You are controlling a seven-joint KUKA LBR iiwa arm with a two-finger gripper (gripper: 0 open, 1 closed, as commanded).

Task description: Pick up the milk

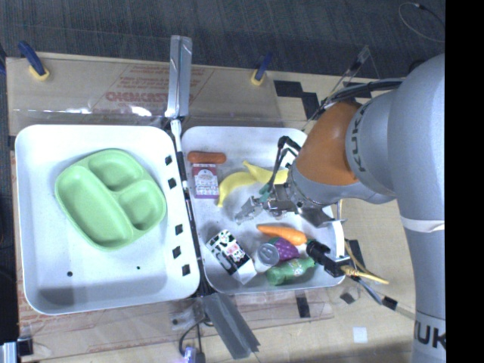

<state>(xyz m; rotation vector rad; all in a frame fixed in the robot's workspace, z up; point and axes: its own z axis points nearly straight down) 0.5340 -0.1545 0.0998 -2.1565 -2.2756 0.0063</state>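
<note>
A: Where's the milk carton?

B: Right-hand bin, front left corner. Black-and-white cow pattern, lying tilted, close to the bin's left wall.

A: And the hand?

B: Hangs over the middle of the same bin, fingers pointing left, just below the banana. Metal fingertips sit slightly apart with nothing between them, so it reads as open and holding nothing.

A: Milk relative to hand?

B: Carton lies nearer the front edge and a little left of the fingertips. Near, not touching; bare bin floor shows between them.

A: Neighbours?

B: Silver can just right of the carton, purple piece beside that, green vegetable at the front wall. Carrot lies between the hand and the can. Sausage at the back left, small red packet just below it, near the banana.

A: Other bin?

B: Left bin carries a green divided plate, set at an angle.

A: Arm?

B: Grey arm reaches in from the right, orange band above the wrist, over the right bin's back right corner. Desk is brown, blue clamps at the far edge.
</note>
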